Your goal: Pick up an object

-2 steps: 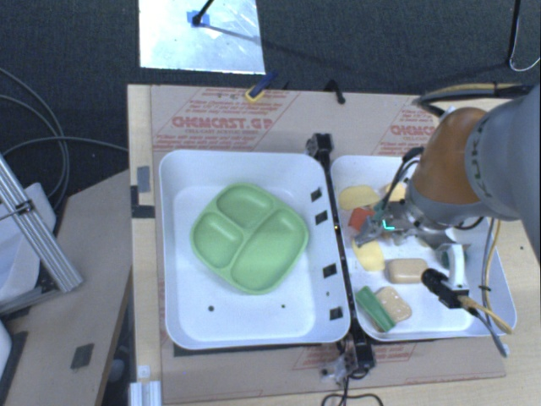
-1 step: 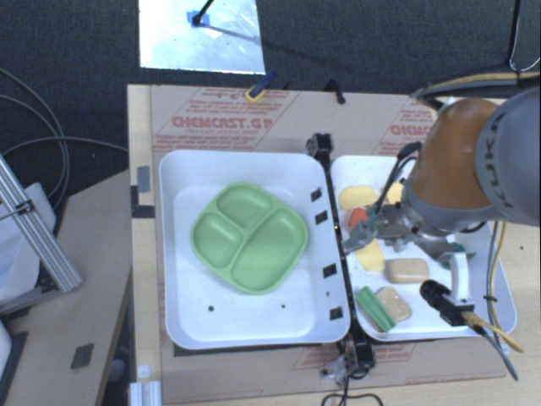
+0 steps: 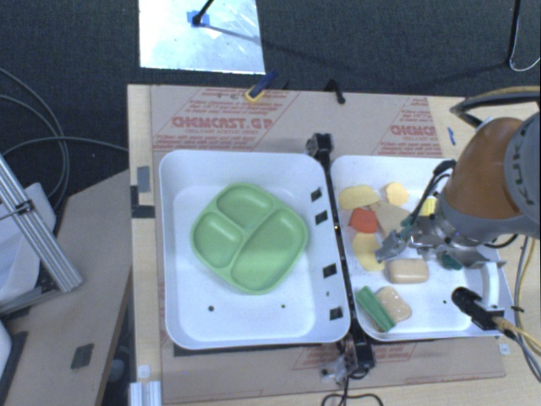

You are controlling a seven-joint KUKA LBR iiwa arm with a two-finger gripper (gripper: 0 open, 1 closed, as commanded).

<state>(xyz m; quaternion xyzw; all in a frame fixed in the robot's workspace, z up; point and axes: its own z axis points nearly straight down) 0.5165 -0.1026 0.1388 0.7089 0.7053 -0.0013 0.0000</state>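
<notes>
Your gripper (image 3: 397, 245) hangs low over the right bin (image 3: 423, 324), reaching in from the right with the orange band of the arm (image 3: 482, 172) above it. You cannot tell from this angle how wide it is set, and nothing is seen caught in it.

The objects to pick lie crowded round the tool. Just below its tip sits a tan block (image 3: 407, 271), close enough that it may be touching. Just to its left are a pale yellow piece (image 3: 366, 251) and, above that, a red piece (image 3: 364, 220). Further up from the tool lie a yellow, banana-like piece (image 3: 358, 196) and a smaller yellow piece (image 3: 396, 194). Below the tan block you have a beige, bread-like piece (image 3: 395, 304) with a green strip (image 3: 374, 309) lying against its left side.

Well to the left of the tool, past the divider, the left bin (image 3: 190, 320) holds a green sectioned plate (image 3: 249, 238).
</notes>
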